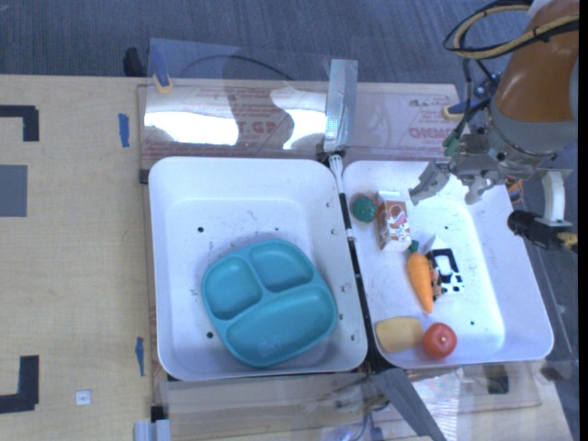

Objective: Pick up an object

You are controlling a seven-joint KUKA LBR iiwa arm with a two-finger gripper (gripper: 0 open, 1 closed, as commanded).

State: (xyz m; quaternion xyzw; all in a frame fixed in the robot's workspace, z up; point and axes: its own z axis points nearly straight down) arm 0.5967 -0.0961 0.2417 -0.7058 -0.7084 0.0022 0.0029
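We look down on two shallow white plastic bins side by side on a pale wooden bench (64,274). The left bin (184,200) has smooth, rounded walls with a few dark specks on its floor, and it holds a teal plate (268,301) — matte plastic, rounded corners, split into three compartments.

The right bin (514,310) holds the small things. Near its far left corner sits a small dark green ball (364,209). Just beside it lies a little carton (394,221), white with red-brown print; the writing is too small for us to read. Below that, an orange toy carrot (421,279) with a green tip lies lengthwise, touching a small black-and-white block (446,273) on its right. Toward the near edge, a pale yellow rounded lump (398,333) — possibly a toy potato — sits just beside a glossy red tomato (440,340).

The gripper (457,181) hangs over the far right part of the right bin, above and to the right of the carton. Its two grey metal fingers (428,182) are spread apart with nothing between them. Above it is the arm's orange band (540,81) with looping yellow and black cables (482,35).

Behind the bins, a clear plastic sheet (239,122) catches glare; faint red lettering on it is unreadable.
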